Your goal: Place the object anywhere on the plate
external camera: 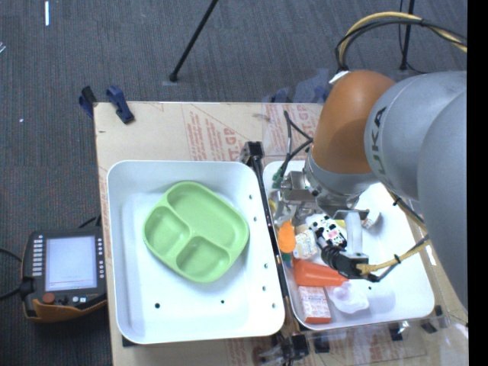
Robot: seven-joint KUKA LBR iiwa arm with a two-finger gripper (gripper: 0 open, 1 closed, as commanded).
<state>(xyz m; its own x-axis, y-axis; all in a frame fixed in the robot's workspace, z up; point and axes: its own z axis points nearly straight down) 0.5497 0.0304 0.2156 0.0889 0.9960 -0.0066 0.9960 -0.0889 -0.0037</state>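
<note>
The plate point(197, 231) is pale green with three compartments, one long and two smaller. It lies flat and turned at a slant in the middle of the left bin point(126, 296). In the right bin point(404, 284), close together, lie an orange wedge point(316, 273), a black-and-white spotted toy point(329, 233) and a pink packet point(314, 303). Which of them is the object cannot be told.

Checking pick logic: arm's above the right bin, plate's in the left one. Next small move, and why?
Probably lower straight onto the pile in the right bin, perhaps onto the red-orange wedge: the arm hangs over that clutter, and the green plate has nothing on it yet.
</note>
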